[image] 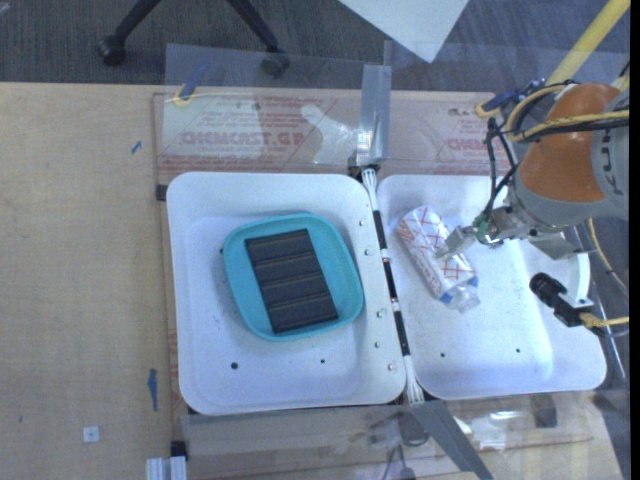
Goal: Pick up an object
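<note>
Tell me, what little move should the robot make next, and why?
Probably a small nudge lower and left onto the red-and-white wrapped packet. The pincer sits at the packet's right edge in the right bin, and nothing is seen held yet.

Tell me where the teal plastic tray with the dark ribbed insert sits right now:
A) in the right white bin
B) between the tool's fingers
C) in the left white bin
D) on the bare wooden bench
C: the teal plastic tray with the dark ribbed insert lies flat in the left white bin, while the tool is over the right white bin beside a red-and-white wrapped packet.
</note>
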Controlling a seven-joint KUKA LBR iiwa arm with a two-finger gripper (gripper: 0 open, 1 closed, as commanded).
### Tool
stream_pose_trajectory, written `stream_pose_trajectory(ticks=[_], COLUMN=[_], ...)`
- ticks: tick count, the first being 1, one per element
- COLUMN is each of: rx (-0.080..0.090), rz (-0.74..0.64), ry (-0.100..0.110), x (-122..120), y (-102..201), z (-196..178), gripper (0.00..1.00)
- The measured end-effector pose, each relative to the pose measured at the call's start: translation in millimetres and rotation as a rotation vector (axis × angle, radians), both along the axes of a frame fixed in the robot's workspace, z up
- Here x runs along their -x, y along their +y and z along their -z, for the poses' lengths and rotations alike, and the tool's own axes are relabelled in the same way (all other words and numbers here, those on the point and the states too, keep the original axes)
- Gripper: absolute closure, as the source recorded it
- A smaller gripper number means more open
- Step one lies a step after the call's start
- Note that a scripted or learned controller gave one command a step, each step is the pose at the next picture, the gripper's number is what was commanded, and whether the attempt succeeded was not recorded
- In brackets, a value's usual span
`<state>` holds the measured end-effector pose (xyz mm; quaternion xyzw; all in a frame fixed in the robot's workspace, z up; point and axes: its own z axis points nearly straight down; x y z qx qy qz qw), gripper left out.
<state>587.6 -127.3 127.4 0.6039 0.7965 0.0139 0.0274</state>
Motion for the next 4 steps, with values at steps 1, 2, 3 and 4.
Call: stream_pose_trajectory(ticks=[1,2,3,4], rx=[0.002,0.009,-0.012,-0.007], rz=[-0.032,-0.081,0.071,-0.133], ry=[-0.001,-0.011,0.058,0.061], x=[2,4,15,-13], y=[1,3,50,39], z=[0,0,-111,-58], gripper=[0.00,0.00,0.00,0.00])
